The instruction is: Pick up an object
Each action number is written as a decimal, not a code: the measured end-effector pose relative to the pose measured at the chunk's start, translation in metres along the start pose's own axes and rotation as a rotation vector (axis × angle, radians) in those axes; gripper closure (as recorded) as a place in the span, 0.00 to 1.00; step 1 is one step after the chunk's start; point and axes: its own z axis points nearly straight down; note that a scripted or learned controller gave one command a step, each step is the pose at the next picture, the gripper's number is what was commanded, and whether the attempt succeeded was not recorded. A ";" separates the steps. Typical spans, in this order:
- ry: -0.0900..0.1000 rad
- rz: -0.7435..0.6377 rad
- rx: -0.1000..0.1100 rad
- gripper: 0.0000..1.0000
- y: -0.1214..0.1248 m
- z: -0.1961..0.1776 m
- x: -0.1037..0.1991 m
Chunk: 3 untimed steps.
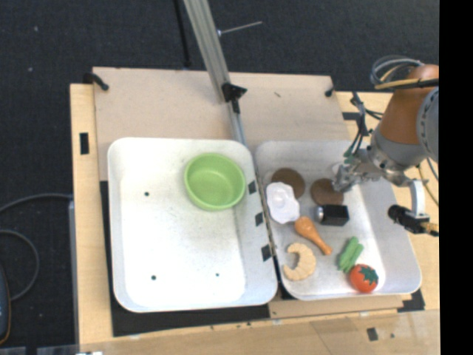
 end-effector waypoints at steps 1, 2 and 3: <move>0.004 -0.005 0.001 1.00 0.011 -0.059 0.002; 0.002 -0.006 0.000 1.00 0.011 -0.124 -0.002; 0.005 -0.008 0.005 1.00 0.012 -0.134 -0.002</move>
